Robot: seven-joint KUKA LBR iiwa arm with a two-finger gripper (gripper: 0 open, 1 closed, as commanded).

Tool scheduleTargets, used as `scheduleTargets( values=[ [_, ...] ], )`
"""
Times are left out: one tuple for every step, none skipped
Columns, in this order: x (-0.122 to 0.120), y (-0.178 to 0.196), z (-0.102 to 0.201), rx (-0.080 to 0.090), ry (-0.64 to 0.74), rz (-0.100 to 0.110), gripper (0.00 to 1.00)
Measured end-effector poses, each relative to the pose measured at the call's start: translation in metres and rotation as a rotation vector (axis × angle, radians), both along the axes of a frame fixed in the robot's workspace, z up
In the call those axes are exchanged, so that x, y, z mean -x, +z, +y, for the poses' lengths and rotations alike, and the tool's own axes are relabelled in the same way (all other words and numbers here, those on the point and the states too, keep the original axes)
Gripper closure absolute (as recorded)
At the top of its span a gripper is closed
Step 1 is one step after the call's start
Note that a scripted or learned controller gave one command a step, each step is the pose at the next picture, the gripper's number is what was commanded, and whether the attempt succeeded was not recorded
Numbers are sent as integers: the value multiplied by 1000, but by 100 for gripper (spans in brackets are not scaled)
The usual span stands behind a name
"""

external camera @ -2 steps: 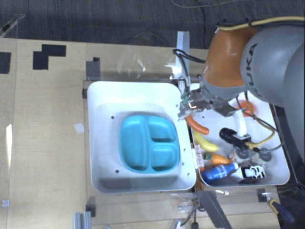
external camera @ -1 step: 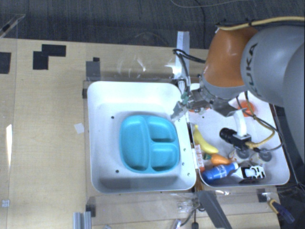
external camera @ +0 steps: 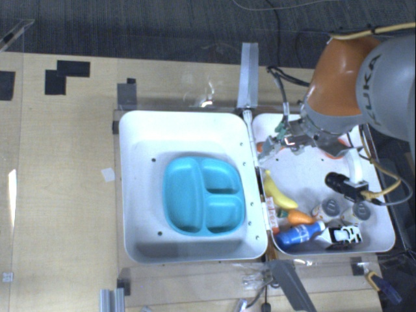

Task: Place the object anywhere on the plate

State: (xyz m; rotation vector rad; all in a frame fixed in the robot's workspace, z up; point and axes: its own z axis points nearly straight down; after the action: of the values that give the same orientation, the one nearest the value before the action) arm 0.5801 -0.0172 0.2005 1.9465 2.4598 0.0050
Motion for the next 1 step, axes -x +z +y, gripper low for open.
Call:
scheduleTargets(
  values=[
    [69,27,-34,0,98,0,0]
  ],
)
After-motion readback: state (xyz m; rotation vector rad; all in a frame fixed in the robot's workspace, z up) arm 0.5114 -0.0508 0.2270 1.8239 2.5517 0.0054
